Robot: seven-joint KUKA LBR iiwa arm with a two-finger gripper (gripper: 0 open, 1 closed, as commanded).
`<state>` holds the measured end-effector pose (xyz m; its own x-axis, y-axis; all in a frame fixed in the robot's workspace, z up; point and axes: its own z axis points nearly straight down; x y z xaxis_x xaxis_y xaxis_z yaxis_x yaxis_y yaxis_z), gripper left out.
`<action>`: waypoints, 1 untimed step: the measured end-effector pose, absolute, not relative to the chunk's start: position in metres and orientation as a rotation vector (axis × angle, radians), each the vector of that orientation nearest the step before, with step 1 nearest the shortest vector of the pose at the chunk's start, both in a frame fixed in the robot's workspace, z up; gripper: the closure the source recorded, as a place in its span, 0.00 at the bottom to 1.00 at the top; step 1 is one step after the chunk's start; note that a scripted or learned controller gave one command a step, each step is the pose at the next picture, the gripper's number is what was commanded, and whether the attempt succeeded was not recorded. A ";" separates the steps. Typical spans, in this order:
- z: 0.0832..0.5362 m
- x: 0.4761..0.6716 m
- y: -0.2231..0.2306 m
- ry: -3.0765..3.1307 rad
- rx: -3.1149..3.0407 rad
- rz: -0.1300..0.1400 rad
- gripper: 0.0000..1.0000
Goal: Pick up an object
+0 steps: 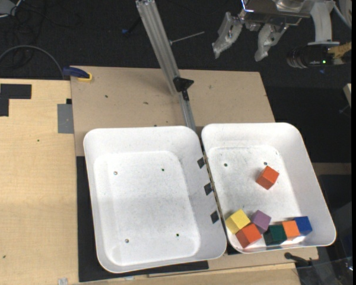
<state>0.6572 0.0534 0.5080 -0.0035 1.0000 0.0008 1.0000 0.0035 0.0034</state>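
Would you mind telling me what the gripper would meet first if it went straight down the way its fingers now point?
Probably nothing from the bins: the open gripper hangs beyond the bench, its fingers pointing down over dark floor. Depth is unclear, so it might reach the bench's far edge.

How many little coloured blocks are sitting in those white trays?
7, all in the right bin: an orange block alone mid-bin, and yellow, purple, red, green, orange and blue clustered along its near edge. More may hide behind them.

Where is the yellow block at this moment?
The yellow block lies in the right bin, near its lower left corner, touching the red block and beside the purple block.
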 end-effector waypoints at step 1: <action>0.368 0.668 0.081 2.229 2.224 -0.014 0.00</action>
